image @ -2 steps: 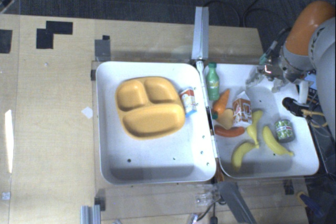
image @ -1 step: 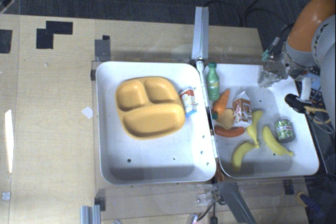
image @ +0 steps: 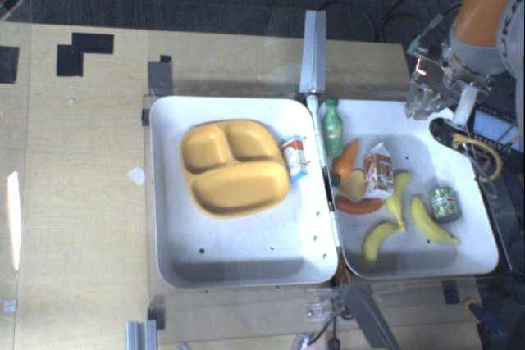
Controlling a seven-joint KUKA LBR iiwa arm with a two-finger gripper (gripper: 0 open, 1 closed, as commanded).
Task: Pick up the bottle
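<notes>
bottle [image: 331,127] in right bin [image: 484,246], tray [image: 234,166] left

Green bottle [image: 331,127] with white cap, lying against right bin's [image: 484,258] upper-left wall.

You saw the green bottle [image: 331,128] lying in the right bin [image: 480,258], tight against its left wall at the far end, cap pointing away. A carrot [image: 348,159] lay just beside it, and bananas [image: 408,219] and a small green can [image: 444,203] sat farther right. The left bin [image: 172,250] held a yellow divided tray [image: 234,166] with a small can [image: 295,158] touching its right edge. Your gripper [image: 424,104] hung over the right bin's far right corner, well apart from the bottle.
</notes>
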